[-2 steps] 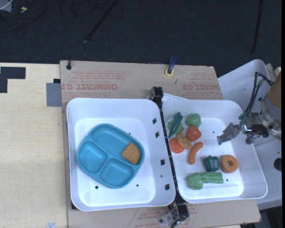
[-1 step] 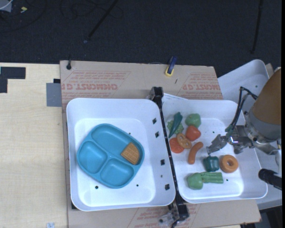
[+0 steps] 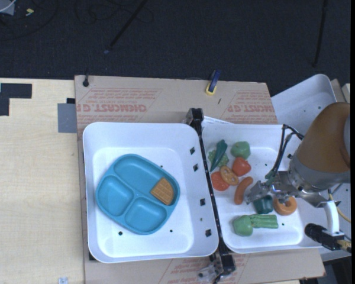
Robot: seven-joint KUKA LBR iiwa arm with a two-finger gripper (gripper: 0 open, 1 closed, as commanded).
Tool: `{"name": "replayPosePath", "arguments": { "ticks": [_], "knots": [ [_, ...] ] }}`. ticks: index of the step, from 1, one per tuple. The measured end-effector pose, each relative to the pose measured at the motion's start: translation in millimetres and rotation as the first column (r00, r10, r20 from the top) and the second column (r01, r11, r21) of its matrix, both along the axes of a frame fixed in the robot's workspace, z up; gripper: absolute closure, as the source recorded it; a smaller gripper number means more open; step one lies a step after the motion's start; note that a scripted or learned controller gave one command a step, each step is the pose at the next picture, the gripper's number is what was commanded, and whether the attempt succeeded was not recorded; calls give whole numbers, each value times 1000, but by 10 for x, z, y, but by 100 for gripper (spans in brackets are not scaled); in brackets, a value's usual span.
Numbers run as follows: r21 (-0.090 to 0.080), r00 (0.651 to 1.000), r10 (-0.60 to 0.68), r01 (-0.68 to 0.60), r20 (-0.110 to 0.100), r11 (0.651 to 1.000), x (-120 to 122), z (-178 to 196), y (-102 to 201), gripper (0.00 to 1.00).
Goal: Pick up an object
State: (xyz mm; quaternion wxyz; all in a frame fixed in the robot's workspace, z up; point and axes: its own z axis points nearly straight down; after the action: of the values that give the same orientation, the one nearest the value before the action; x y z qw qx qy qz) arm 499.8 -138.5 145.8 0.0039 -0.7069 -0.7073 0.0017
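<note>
My pincer (image 3: 264, 197) hovers low over a teal object (image 3: 263, 205); can't tell its opening. I'd centre before closing, clear of the orange ring (image 3: 285, 206).

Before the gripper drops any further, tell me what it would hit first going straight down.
Probably the dark teal piece directly under the gripper, beside the orange ring; depth is unclear from this slanted view.

Robotics lab, white bins (image 3: 94, 158) on cardboard-covered bench (image 3: 165, 102), cables (image 3: 77, 5) behind
</note>
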Motion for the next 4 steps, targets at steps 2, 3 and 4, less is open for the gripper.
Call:
{"name": "replayPosePath", "arguments": {
  "ticks": [2, 3, 4],
  "knots": [
    [-1, 1000, -8, 8, 2, 1000, -9, -412, 0, 100],
    [-3, 1000, 0, 0, 9, 1000, -64, 180, 46, 100],
    [-3, 1000, 0, 0, 10, 1000, -92, 605, 47, 100]
  ]
}}
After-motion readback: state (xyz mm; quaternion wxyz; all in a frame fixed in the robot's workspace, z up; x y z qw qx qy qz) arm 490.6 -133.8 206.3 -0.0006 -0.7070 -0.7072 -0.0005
